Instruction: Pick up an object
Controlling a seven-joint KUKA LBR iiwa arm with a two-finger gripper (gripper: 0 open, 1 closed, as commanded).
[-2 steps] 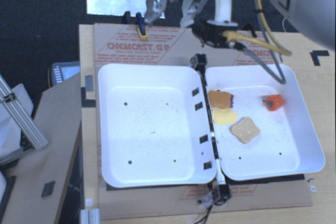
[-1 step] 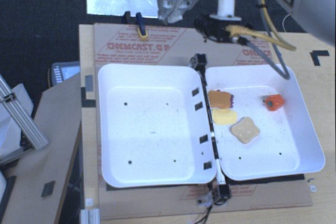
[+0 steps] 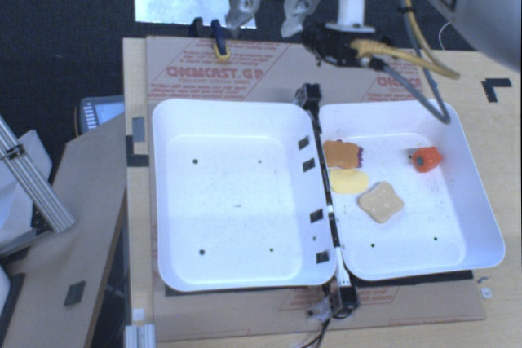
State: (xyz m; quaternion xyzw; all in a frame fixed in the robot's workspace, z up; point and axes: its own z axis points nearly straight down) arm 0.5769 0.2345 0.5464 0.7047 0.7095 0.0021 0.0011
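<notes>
Nearest the lens, at the bottom edge, a black clip and loose cabling [image 3: 338, 301] sat where the two bins met. Left bin [image 3: 175, 253] held nothing to pick. Right bin [image 3: 477, 244] held four small items, all in its upper half: an orange-brown piece with a purple edge [image 3: 342, 153] against the divider wall; a pale yellow flat piece [image 3: 348, 182] just below it and touching or nearly so; a tan lobed piece [image 3: 381, 202] beside the yellow one, possibly overlapping its corner; and a red-orange item with a dark spot [image 3: 425, 159], well apart toward the right wall.

Gripper [image 3: 267, 8] hung high at the top of the view, above the cardboard sheet [image 3: 220, 71] behind the bins, not over either bin. Its two fingers [image 3: 241, 6] stood spread apart with bare gap between them, nothing held. Grasp not yet begun.

Risks, as judged:
- Three clustered pieces lay close together; a descent on any one could nudge or drag a neighbour, or pinch two.
- Orange-brown piece sat hard against the divider; one finger could strike that wall.
- Yellow piece looked very flat; fingers could slide over it and close on nothing.
- Red-orange item seemed the cleanest target, though it looked rounded and might roll away.
</notes>
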